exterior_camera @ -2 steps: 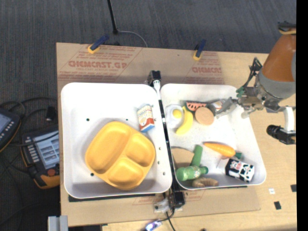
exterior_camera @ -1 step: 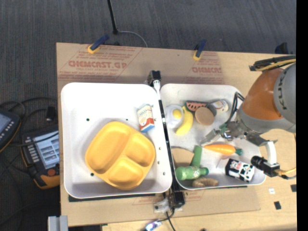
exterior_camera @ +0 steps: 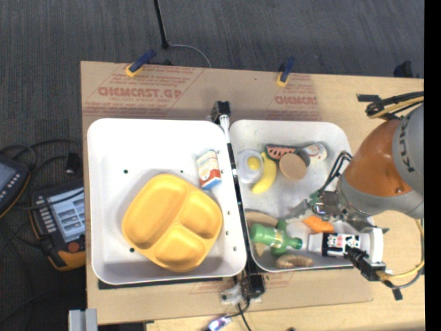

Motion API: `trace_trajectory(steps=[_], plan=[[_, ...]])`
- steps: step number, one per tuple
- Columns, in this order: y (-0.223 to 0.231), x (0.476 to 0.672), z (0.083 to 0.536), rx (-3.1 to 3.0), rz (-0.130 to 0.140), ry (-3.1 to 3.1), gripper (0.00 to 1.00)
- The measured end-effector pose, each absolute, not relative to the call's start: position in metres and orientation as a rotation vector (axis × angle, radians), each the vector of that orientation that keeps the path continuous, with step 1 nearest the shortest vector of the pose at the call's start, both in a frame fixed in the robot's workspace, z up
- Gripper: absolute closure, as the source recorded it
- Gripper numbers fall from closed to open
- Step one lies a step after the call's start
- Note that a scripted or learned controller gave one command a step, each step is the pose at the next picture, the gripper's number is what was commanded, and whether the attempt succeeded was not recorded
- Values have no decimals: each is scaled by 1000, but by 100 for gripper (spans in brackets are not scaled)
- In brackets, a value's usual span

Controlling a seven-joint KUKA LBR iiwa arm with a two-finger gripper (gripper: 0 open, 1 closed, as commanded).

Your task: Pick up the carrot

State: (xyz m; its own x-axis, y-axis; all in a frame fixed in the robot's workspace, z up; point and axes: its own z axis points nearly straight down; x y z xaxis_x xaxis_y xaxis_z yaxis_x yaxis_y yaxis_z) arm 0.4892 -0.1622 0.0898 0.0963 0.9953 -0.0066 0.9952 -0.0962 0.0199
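- Small orange carrot (exterior_camera: 318,223) sits in the right shallow white bin (exterior_camera: 335,135), near-right part, just beside the arm's wrist. Only part of it is visible; the rest is tucked under the arm hardware.
- End effector (exterior_camera: 324,209): can't tell whether it is open or closed. The grey arm with the orange band (exterior_camera: 372,164) hides the tip from this angle, and nothing confirms the carrot is between the fingers.
- Risk 1, wrong pick: the carrot is crowded. Green plastic bottle (exterior_camera: 274,238) lies just left of it, a white box with black print (exterior_camera: 339,243) is just near-right, and a brown lumpy piece (exterior_camera: 293,260) lies near the bin's near wall. A slightly offset close could pinch the bottle or the box instead.
- Risk 2, slip: the carrot looks tapered and smooth, so I'd expect it to squirt out of a pinch that isn't centred, or roll toward the bottle.
- Risk 3, collision: the spot is close to the bin's right wall and near corner; fingers descending there may clip the rim or shove the box against it.
- Risk 4, knock-on: a sweep left could nudge the yellow banana (exterior_camera: 264,173) and the tan round item (exterior_camera: 293,165) farther in.
- The left bin (exterior_camera: 110,143) with the yellow sectioned plate (exterior_camera: 173,221) is well apart, so no concern there.
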Motion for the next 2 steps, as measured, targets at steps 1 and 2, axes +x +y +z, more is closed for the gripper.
trace_trajectory(steps=[1,2], plan=[[-162,489,100,2314,14,2102,100],[-95,491,206,2214,-1,2229,100]])
